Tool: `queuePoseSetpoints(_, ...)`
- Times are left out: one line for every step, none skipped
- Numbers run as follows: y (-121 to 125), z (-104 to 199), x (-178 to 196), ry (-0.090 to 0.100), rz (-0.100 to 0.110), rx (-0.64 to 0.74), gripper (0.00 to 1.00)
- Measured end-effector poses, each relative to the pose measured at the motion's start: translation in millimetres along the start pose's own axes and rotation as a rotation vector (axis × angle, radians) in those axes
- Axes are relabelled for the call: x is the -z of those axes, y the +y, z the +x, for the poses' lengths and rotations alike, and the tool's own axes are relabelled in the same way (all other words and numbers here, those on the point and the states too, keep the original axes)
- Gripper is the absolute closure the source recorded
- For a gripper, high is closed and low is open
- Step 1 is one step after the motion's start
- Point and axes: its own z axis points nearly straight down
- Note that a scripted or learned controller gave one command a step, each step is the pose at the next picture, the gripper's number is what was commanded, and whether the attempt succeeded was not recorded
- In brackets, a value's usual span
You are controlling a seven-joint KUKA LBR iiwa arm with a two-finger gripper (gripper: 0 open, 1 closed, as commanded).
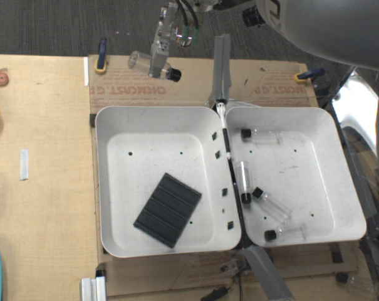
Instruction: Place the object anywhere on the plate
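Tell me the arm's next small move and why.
Probably bring the gripper toward the near side and down over the dark ribbed plate in the left bin. A clear vial with a black cap sits between its fingers, and it hangs above the cardboard behind the bin, well short of the plate.

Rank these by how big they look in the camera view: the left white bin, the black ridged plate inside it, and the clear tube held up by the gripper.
1. Left white bin, clearly the largest.
2. Black ridged plate.
3. Clear tube between the fingers of the gripper, smallest, though it sits higher, so nearness may inflate it.
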Motion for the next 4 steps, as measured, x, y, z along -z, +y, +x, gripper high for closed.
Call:
queuePoseSetpoints(0, -1, 9, -0.002, -0.001, -0.003, 1.0)
queuePoseSetpoints(-1, -3, 17, -0.005, -0.002, -0.004, 1.0)
queuePoseSetpoints(-1, -4, 26, -0.006, -0.003, -0.006, 1.0)
queuePoseSetpoints(0, -5, 34, -0.008, -0.004, -0.006, 1.0)
